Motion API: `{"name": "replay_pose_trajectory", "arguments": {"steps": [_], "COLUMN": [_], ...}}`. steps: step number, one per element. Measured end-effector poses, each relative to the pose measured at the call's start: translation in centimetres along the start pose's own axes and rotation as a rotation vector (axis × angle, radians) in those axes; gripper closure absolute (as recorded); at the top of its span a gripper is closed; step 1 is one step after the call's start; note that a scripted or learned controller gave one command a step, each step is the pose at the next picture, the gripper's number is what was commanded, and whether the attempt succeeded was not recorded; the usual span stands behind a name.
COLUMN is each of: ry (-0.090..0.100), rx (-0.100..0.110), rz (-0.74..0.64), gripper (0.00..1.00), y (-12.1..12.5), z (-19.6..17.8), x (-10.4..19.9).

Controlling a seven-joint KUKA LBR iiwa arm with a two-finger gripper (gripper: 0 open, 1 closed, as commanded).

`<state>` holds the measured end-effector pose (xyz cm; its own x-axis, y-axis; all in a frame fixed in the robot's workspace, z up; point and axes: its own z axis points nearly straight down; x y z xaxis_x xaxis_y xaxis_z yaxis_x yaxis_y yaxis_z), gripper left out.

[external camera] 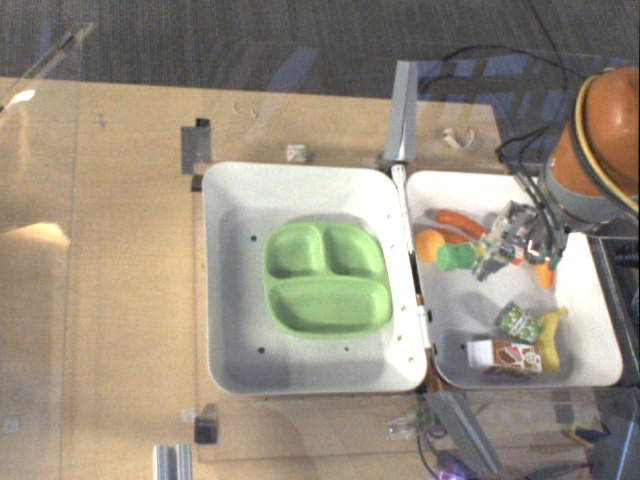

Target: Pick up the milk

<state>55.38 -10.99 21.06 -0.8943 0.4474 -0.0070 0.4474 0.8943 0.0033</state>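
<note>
Bins come first by size: the left bin (300, 183) carries a green divided plate (326, 277) at its centre, and the right bin (590, 298) holds all the small food items. Next down is the arm (600, 138), entering from about two o'clock, its gripper (505, 240) hanging over the upper middle of the right bin, just beside a green bottle-shaped toy (458, 257), an orange (428, 245) and a carrot-like stick (462, 223). Whether the gripper is spread or closed I cannot tell; nothing is visibly held.

Milk seems to be the small carton (505, 356) lying on its side at roughly six o'clock in the right bin, close to the near wall, with a banana (551, 336) touching its three o'clock end and a green packet (518, 320) just above. It is probably light, with stiff flat sides and a somewhat slick printed skin. Gripping across the short width, on the two long flat faces near mid-length, looks safest; the wall side leaves little finger room.
</note>
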Motion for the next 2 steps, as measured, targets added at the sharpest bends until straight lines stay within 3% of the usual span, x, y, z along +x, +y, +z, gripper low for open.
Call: {"name": "replay_pose_trajectory", "arguments": {"steps": [1,2], "ry": [-0.002,0.003], "rx": [-0.001,0.002], "rz": [0.247,0.62], "gripper": [1.0,1.0], "y": [7.9,1.0], "z": [-5.6,2.6], "x": [-0.8,7.9]}}
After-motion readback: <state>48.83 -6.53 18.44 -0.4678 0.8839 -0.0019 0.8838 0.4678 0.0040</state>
